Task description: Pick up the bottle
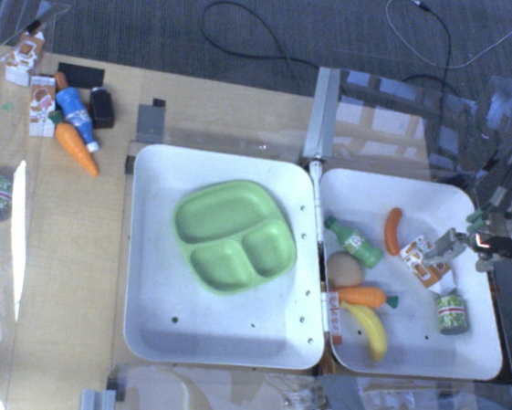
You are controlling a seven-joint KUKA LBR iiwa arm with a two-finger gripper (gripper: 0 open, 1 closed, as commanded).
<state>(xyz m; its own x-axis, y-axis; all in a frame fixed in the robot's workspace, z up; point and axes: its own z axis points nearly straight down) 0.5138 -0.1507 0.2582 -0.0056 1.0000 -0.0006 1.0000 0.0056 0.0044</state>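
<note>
Green glass-look plastic marks the bottle (355,242), which lies on its side in the right bin (481,368), close to the bin's left wall, its white-labelled middle tilted and its cap toward that wall. Everything else I place from the bottle. Just below it sits a round tan ball (344,271), nearly touching. Under that lies a carrot (362,296) pointing sideways, and lower still a banana (369,330). To the bottle's right, a little apart, stands an orange sausage (393,230). Farther right lies a small orange-and-white carton (420,261), and beyond it, lower, a small can with a green label (451,314).

The gripper (457,241) hangs at the far right, well apart from the bottle, directly by the carton's upper end. From where I stand its fingers blur together and I cannot tell whether they are spread or closed; nothing is clearly caught between them.

Left of the bottle, across the divider, the left bin (146,325) holds a green sectioned plate (234,236).
</note>
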